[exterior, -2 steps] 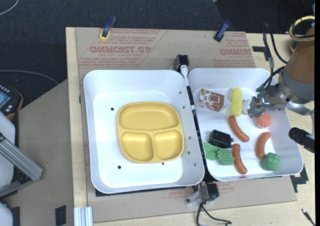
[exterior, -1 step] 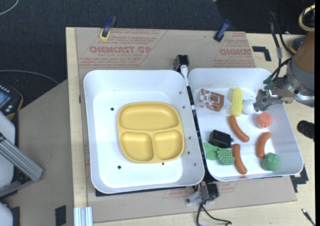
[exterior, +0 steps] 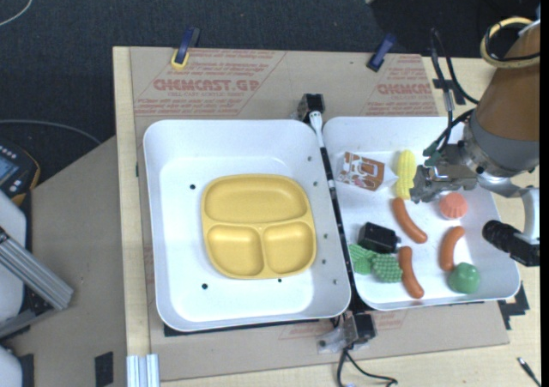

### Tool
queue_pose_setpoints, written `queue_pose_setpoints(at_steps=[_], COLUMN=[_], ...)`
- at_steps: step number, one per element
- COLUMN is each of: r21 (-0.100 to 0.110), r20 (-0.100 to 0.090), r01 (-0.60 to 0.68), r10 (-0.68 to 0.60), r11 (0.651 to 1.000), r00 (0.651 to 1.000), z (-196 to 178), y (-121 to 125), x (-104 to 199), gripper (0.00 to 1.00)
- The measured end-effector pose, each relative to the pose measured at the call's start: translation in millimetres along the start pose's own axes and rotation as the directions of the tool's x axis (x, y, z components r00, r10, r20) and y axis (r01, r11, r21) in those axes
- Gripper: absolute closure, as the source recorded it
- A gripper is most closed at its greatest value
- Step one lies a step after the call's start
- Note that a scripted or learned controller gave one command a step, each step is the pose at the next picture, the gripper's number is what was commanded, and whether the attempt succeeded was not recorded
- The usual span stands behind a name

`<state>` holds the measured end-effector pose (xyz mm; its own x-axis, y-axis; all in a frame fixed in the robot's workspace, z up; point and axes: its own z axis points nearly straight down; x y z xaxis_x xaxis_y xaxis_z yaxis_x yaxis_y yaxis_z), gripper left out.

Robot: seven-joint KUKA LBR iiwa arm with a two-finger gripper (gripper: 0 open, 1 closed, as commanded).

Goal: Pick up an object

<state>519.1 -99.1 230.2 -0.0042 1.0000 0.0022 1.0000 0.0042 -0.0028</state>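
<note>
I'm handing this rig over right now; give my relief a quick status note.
Gripper: low over the right bin, between the corn and the pink ball; nothing visibly between its fingers.
Also there: three sausages, green ball, snack packet, black block.
Left bin: yellow divided plate.
Done: nothing picked.
Left: grasp and lift one object.

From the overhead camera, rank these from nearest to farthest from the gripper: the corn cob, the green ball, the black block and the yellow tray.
Measured from the gripper:
1. Corn cob, just to its left in the right bin.
2. Black block, lower left, near the divider.
3. Green ball, at the right bin's near edge; close to the block's distance, though slightly farther.
4. Yellow tray, in the left bin.
</note>
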Motion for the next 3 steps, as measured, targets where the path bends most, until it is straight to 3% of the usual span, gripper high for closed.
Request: queue_pose_setpoints(at_steps=[1,2,3], r21=[0.0,0.002,-0.006], r20=[-0.001,0.0,0.002], r01=[0.001,0.001,-0.001], r10=[-0.001,-0.001,0.001], r11=[1.0,1.0,1.0], r00=[1.0,1.0,1.0], z=[10,15,6], y=[0,-19,-6], x=[57,109,135], gripper=[1.0,1.0,1.0])
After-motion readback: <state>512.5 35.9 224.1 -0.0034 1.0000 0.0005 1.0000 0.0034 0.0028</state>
